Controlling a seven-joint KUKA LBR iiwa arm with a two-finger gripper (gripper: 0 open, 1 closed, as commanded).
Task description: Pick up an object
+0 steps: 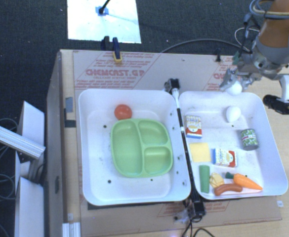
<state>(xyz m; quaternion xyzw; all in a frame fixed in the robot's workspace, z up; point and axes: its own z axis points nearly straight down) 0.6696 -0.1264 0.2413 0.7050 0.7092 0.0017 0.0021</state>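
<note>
A blue-and-yellow clamp (115, 49) grips the bench's (134, 70) far edge; a white sheet (103, 13) lies beyond.

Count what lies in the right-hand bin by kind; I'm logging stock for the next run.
cartons: 2
egg: 1
can: 1
cheese slice: 1
green piece: 1
yellow piece: 1
sausage: 1
carrot: 1
Total: 9

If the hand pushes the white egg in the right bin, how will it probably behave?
The white egg looks smooth and rounded, so it would likely roll away. Bare floor surrounds it in the right bin, so little would stop it. It may slip between fingers.
</note>
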